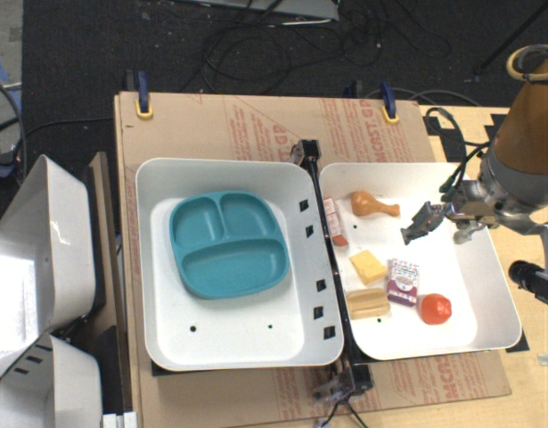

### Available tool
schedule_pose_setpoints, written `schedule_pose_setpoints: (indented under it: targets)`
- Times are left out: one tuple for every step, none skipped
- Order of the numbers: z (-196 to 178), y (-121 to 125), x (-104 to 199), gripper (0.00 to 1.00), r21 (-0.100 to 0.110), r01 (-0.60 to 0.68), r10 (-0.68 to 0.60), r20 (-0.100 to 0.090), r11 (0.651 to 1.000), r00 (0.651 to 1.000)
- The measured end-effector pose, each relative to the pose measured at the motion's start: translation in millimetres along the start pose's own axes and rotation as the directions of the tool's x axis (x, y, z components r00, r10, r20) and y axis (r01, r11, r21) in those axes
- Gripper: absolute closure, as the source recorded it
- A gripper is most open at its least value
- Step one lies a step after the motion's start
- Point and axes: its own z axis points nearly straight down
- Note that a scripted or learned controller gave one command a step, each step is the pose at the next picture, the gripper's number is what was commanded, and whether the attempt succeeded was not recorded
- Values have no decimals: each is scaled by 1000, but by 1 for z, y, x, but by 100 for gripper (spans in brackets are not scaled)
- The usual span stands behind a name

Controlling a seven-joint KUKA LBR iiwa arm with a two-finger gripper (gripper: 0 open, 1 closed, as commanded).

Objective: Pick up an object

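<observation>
Orange-brown toy drumstick (pixel 373 205), tapered, beside dark gripper (pixel 425 222)

Teal divided plate (pixel 227 243) in the left white bin (pixel 158 266), orange drumstick (pixel 372 205), yellow cheese block (pixel 368 267), tan block (pixel 367 304), purple-and-white carton (pixel 402 282), red tomato (pixel 435 308), right white bin (pixel 487 324), black gripper (pixel 422 223)

I count two white bins (pixel 158 239), one teal plate (pixel 227 243), and six small items (pixel 368 266) before me.
</observation>
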Motion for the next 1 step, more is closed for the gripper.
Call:
schedule_pose_setpoints:
  targets:
    - [-5,2,0,0,-10,2,-2,1,1000,1000]
